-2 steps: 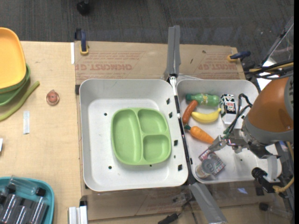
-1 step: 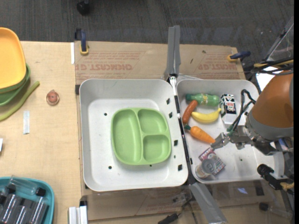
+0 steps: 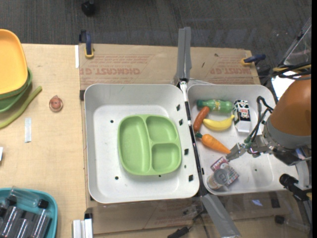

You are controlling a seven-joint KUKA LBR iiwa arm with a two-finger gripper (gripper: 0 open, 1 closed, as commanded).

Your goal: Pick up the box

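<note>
Fingers (image 3: 236, 153) pressed together into one slim grey prong, pinching nothing, hang low over the right-hand shallow white bin (image 3: 265, 182), tip just beside the orange plastic carrot (image 3: 215, 143) and a pink crumpled packet (image 3: 221, 162). The small black-and-white cardboard box (image 3: 241, 111) stands well apart toward the bin's far wall, next to a yellow toy banana (image 3: 218, 124) and green plastic bottle (image 3: 215, 104). Descending here would likely catch the carrot or packet, not the box
</note>
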